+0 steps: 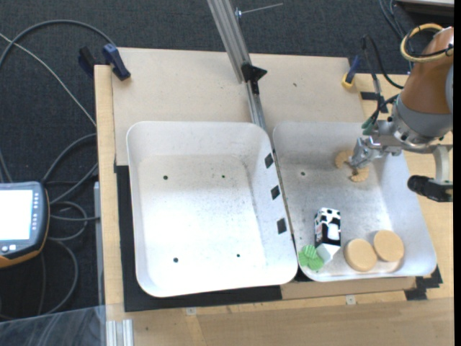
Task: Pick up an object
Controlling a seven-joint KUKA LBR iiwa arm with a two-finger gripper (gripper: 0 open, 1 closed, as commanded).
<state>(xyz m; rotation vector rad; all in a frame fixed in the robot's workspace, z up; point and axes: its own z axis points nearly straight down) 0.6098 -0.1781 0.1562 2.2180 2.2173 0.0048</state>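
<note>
My gripper [357, 161] is low in the back part of the right bin [403, 200], reaching in from the right. A small tan piece [343, 160] lies just left of it, and another tan bit [359, 176] shows right below it. The gripper partly hides both, so I cannot tell whether they are one thing or whether it touches them. Toward the bin's front lie a black-and-white patterned box [328, 226], a green object [311, 257] and two tan round discs [360, 255] [389, 245].
The left bin [144, 193] sits beside the right one, with a raised rim between them. A slanted metal rail [230, 31] rises from the bench behind the bins. Clamps [115, 60] and cables lie at the bench's back edge.
</note>
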